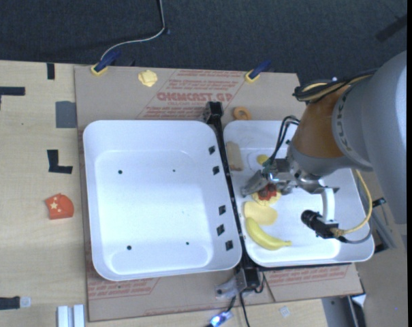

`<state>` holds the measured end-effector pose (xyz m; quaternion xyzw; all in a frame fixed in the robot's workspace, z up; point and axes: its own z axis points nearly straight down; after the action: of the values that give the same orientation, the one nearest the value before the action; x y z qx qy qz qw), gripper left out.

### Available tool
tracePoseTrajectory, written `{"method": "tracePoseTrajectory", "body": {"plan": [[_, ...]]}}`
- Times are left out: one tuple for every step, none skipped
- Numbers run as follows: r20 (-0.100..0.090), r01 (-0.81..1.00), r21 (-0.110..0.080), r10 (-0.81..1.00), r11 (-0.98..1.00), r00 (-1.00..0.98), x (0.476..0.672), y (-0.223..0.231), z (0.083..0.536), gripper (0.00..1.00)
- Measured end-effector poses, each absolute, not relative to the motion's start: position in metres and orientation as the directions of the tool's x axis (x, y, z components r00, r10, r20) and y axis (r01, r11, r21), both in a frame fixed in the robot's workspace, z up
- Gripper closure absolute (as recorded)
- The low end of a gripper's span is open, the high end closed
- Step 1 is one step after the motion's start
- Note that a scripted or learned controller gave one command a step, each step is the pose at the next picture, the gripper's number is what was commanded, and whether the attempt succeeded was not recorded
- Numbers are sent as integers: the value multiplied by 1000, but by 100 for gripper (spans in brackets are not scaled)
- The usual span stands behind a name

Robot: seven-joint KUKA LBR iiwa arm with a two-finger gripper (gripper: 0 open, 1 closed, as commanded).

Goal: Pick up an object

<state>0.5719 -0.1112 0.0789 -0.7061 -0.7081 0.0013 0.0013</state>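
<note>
Over the right-hand shallow white plastic bin (349, 251), the grey two-finger gripper (260, 184) hangs low above a small red object (266, 195), with its fingers pointing toward nine o'clock. Whether those fingers are spread or pinched together I cannot tell; they blur into the clutter beneath them, and nothing can be seen held between them.

The likeliest failure, as I judge it, is a miss or a glancing pinch. The red object is small and partly hidden under the wrist, and a pale yellow flat piece (261, 213) lies just beside it at six o'clock, so a closing grasp could catch both, or nudge the red one away. A curved yellow plastic banana (265, 236) lies further toward six o'clock, near the bin's lower wall, and its rounded form would probably roll out of a shallow grip. The black divider strip (220, 176) between the bins stands close at nine o'clock, so a sideways drift risks a knock against it.

A tan cylindrical piece (233, 158) rests in the same bin at eleven o'clock from the gripper, and a small yellow bit (261, 159) lies at twelve. The left-hand white bin (151, 196) shows only its bare floor with dark dots.
</note>
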Motion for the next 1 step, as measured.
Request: {"method": "tracePoseTrajectory", "body": {"plan": [[0,1000,-1,1000,2,-2,573,-113,95,100]]}}
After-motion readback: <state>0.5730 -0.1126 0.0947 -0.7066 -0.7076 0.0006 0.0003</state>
